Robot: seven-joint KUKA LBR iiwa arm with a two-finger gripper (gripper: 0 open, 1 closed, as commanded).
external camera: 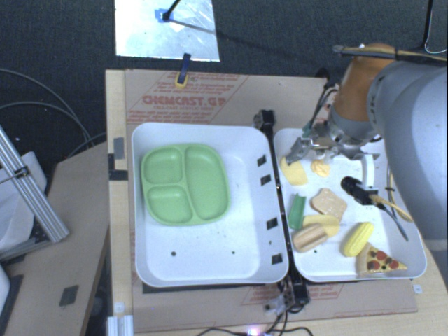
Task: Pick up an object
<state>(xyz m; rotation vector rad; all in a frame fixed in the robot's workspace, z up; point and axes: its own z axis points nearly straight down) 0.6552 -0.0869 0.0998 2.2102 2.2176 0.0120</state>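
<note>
The approach step of the pick is judged to be in hand: the pincer (299, 150) is held low over the far end of the right bin (334, 267), and nothing is seen gripped in it. Whether the pincer is apart or together cannot be told (the tip is small and viewed at a slant). The nearest candidate is taken to be the yellow block (295, 173), which lies on the bin floor just on the near side of the pincer; contact cannot be confirmed. A small pale yellow piece (320, 167) lies just beside the pincer on the arm's side. Further toward the near rim are found the green stick (297, 211), the bread slice (329, 203), the bun (311, 236), the corn cob (357, 238) and the pizza slice (379, 260), all well apart from the pincer. The green plate (185, 184) is set well away from it, in the left bin (210, 254). For the next move, the pincer is to be centred over the yellow block, lowered until the block is straddled, and closed before any lift is attempted; a glancing closure is judged likely to push the block aside.
</note>
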